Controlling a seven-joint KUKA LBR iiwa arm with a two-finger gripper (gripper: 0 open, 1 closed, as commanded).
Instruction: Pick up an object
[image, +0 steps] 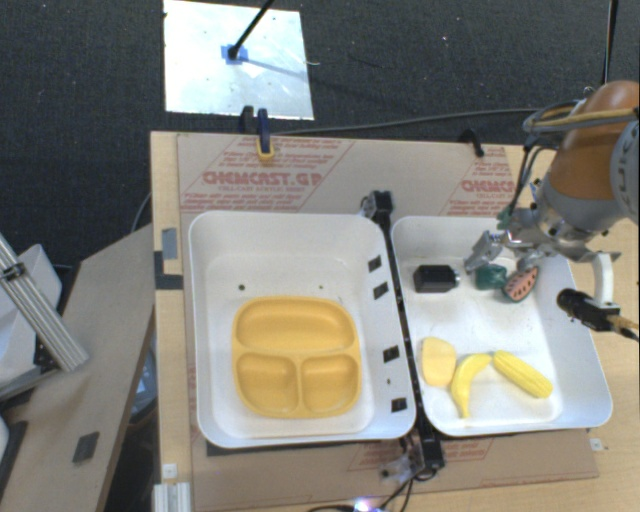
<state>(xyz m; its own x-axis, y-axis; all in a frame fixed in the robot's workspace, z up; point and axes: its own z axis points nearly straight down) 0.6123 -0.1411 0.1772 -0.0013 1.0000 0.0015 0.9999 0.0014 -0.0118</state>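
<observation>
My gripper (505, 262) over the right bin (597, 400) — far end, near a teal object (490, 277).

Entry: my fingers (484, 250) look spread above the bin's far end, nothing visibly pinched between them; the teal object lies just below them, with a reddish oval piece (520, 285) just beside it. A black block (435, 278) sits toward the bin's far-left corner. Along the near edge: a pale yellow round piece (437, 361), a banana (467, 380) touching it, and a corn cob (522, 374) to the banana's right. The left bin (215, 250) carries a yellow divided tray (296, 356) — three compartments, resting toward the near edge. Both bins rest on a cardboard sheet (300, 165) on the bench.
</observation>
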